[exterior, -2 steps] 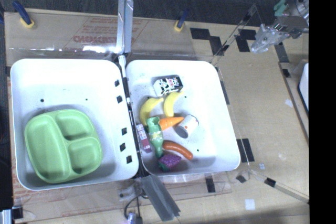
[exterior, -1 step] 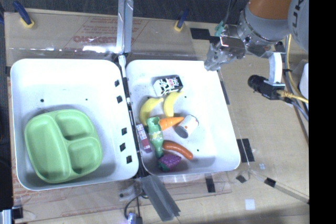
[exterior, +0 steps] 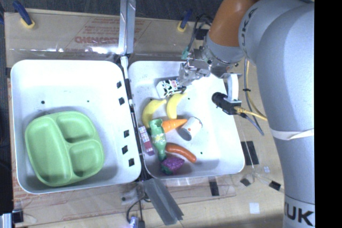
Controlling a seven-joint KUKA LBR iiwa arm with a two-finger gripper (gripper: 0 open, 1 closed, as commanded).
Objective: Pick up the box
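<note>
White with black cow-like patches, the box [exterior: 170, 86] you are after lies in the right bin [exterior: 227, 147], toward that bin's far edge, and your jaws [exterior: 188, 73] sit right over its near-right corner, so close that they seem to touch it. You cannot tell from this angle whether they are open or closed, nor whether anything is caught between them; the metal tip hides the contact. The box itself rests low on the bin floor, partly covered by the tip.

Just below the jaws, toward you, two yellow bananas [exterior: 163, 107] lie side by side, the nearer one's end almost meeting the box. Further down from the jaws comes an orange carrot [exterior: 175, 125] lying crosswise, with a small white cup [exterior: 192, 126] on its side just to its right. To the lower left of the jaws a green bottle-like item [exterior: 157, 136] stands along the bin's left wall, next to a slim pink-labelled item [exterior: 145, 140]. Beyond these, farthest below the jaws, lie a red-orange sausage-shaped piece [exterior: 181, 152] and a purple bunch of grapes [exterior: 172, 164].

Well to the left of the jaws, across the divider, the left bin [exterior: 64, 77] holds a green sectioned tray [exterior: 64, 147] in its near half. Behind the jaws the grey arm [exterior: 283, 61] with its orange band [exterior: 235, 16] reaches in from the right, cables trailing beside it. Both bins rest on a brown board surface [exterior: 80, 29].
</note>
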